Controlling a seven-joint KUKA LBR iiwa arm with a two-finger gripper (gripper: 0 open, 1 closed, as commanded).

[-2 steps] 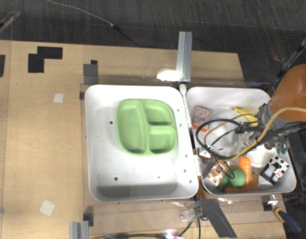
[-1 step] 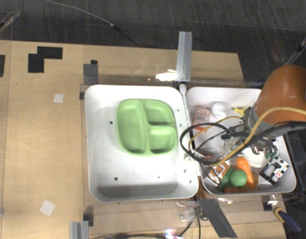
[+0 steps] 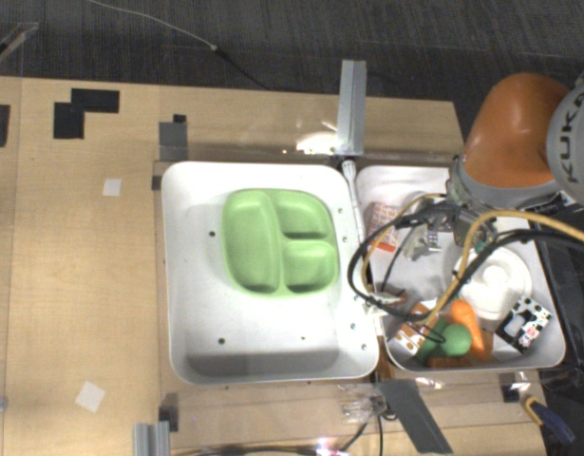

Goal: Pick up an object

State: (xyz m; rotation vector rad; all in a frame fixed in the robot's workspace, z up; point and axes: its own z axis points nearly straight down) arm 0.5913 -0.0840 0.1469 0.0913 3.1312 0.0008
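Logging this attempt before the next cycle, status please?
End effector low in right bin, nothing seen held. Orange and green toys untouched at bin's near end. Cables draped across the bin.

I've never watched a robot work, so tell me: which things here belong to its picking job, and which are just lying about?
Job:
- grey arm with orange band
- orange carrot-shaped toy
- round green toy
- white cup-like object

Lying about:
- green divided plastic plate
- left white bin
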